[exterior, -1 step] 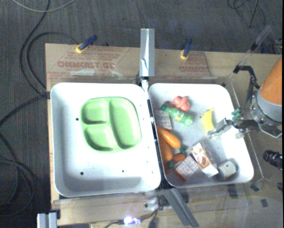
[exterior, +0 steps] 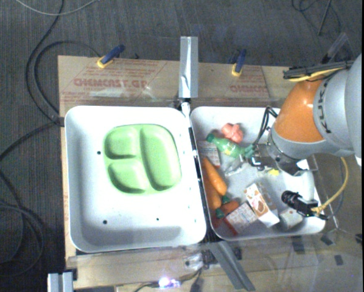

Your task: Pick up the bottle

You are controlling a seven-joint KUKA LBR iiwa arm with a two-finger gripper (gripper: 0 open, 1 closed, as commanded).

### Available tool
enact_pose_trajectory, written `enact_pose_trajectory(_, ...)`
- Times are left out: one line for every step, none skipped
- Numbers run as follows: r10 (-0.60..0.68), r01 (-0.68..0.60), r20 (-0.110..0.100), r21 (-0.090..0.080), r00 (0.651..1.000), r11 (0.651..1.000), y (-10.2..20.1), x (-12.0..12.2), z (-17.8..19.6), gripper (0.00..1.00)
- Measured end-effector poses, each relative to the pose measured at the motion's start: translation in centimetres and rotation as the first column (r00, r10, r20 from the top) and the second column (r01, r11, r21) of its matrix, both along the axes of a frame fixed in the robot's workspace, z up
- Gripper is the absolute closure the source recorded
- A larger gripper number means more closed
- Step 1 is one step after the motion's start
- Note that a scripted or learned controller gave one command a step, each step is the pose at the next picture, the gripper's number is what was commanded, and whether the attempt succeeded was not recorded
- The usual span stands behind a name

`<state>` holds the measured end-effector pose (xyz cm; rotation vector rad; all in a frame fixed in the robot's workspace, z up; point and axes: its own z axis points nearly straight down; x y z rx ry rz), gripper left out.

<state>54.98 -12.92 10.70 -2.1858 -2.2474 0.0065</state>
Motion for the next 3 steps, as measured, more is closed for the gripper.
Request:
enact_pose_trajectory(-0.27,0.27,-0.002,0.003,0.963,0.963,-5.3,7.6,0.0,0.0)
enact_pose_trajectory(-0.408,0.408,0.002,-0.007,0.913,0.913,-5.4,11.7,2.6,0.0)
enact_pose_trajectory(-0.405,0.405,0.003,-0.013,0.914,0.914,-5.4,11.9,3.5,1.0)
